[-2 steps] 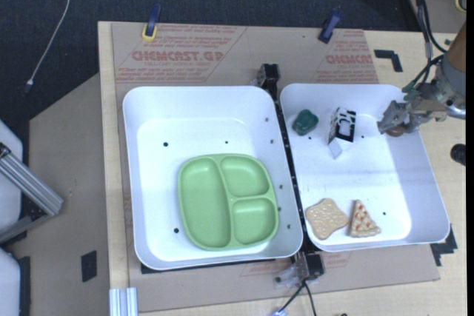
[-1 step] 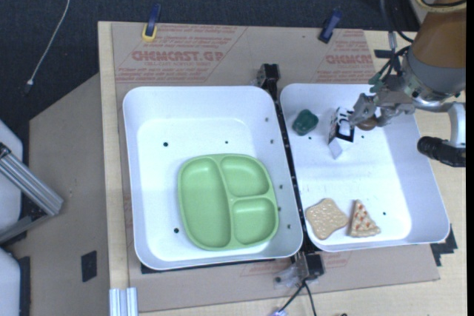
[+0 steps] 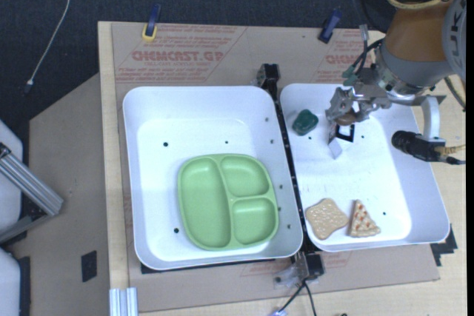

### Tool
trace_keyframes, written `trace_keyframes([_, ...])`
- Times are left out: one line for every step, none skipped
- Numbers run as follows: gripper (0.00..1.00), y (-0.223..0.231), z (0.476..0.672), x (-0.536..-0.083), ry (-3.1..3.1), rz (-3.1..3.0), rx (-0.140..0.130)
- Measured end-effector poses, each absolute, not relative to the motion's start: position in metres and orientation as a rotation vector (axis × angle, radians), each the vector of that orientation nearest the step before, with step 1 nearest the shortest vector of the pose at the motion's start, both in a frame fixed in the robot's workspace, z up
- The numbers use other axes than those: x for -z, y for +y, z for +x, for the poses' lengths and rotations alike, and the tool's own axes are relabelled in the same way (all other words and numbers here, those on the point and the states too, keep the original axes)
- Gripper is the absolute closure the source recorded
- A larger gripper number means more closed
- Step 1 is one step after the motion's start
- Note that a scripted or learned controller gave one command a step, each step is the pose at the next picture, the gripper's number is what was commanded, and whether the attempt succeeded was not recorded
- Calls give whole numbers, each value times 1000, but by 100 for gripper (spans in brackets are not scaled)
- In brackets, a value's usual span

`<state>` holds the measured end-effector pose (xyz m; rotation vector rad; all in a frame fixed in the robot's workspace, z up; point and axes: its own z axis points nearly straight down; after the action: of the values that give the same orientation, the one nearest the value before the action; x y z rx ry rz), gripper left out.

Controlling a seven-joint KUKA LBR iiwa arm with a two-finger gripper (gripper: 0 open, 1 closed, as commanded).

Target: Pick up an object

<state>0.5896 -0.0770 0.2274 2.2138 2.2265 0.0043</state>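
My gripper hangs over the back middle of the right bin, pointing down, and I see nothing held in it. A small dark green object lies just to its left, near the bin's left wall and apart from the gripper. At the front of the same bin lie a pale square cracker and a triangular pizza slice, side by side.
The left bin holds a light green divided plate toward its front. The arm's grey and orange body looms over the right bin's back right corner. Blue clamps sit on the board's far edge.
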Motion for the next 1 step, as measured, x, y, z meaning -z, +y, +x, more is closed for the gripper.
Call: trace_keyframes([100, -23, 595, -235, 2227, 2214, -4])
